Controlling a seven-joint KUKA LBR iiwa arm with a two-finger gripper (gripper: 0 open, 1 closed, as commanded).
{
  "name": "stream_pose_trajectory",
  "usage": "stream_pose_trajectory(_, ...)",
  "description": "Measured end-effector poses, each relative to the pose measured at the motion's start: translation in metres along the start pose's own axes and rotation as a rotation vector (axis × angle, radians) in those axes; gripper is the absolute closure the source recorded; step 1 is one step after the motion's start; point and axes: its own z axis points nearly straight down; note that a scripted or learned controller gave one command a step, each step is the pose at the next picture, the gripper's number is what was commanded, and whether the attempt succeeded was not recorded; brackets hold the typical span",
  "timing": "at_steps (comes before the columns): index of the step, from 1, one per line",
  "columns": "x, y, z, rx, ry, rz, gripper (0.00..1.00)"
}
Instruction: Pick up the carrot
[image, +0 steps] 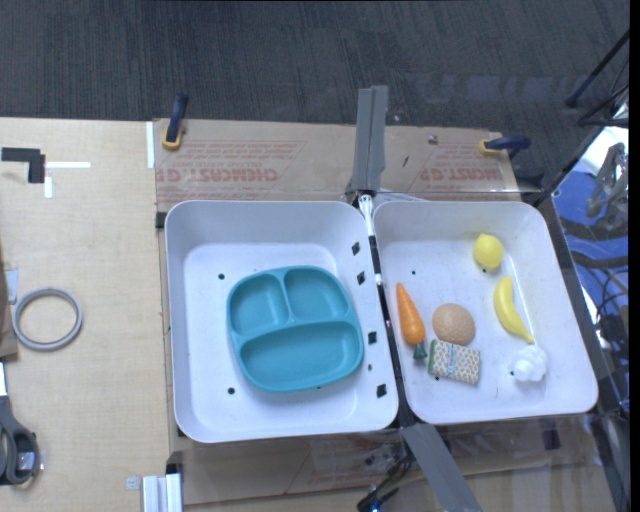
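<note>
An orange carrot (409, 314) lies in the right bin (560, 300), close to its left wall, pointing roughly up and down the view with its green end nearest the front. A brown round roll (453, 323) sits just to its right, and a small patterned packet (455, 362) lies just in front of the two.
The right bin also holds a yellow lemon (488, 251), a banana (511, 308) and a white lump (529, 365). In the left bin (195, 300) rests a blue divided plate (295, 328). A tape roll (45, 318) and scissors (18, 452) lie on the bench at left.
</note>
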Motion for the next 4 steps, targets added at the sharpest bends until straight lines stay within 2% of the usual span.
stream_pose_trajectory(1,-0.038,-0.047,0.013,-0.001,-0.001,-0.276,1.00)
stream_pose_trajectory(2,-0.046,-0.050,-0.015,0.000,-0.002,-0.548,1.00)
stream_pose_trajectory(3,-0.075,-0.062,-0.014,-0.002,-0.002,-0.843,1.00)
stream_pose_trajectory(4,-0.073,-0.060,-0.003,-0.004,-0.002,-1.078,1.00)
